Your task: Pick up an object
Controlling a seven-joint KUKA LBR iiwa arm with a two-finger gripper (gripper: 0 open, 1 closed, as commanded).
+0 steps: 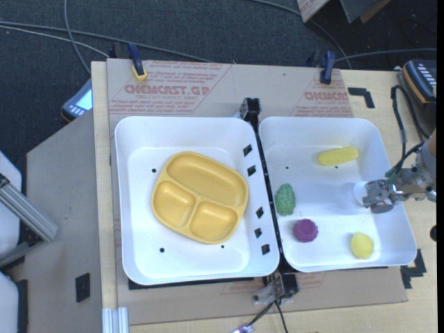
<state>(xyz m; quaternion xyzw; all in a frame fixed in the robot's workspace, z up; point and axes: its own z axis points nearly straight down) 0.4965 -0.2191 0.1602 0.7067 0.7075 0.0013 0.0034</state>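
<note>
2 white bins point(132, 207) point(388, 186). 1 yellow divided plate point(200, 196). 4 small items: yellow long point(338, 156), yellow round point(361, 245), green point(284, 198), purple point(305, 229).

Lighting bright and even, overhead, diffuse. White bins point(132, 186) near overexposed; surface detail on their floors mostly washed out. Shadows soft and short: faint grey one under the yellow divided plate point(200, 197), small ones beside the toy items in the right bin. Mild sheen on plate ridges. Dark floor at top underexposed, cables barely readable. Gripper point(377, 195) soft, slightly smeared, low contrast against the white. Overall resolution low; printed lettering on the board legible but fuzzy
</note>
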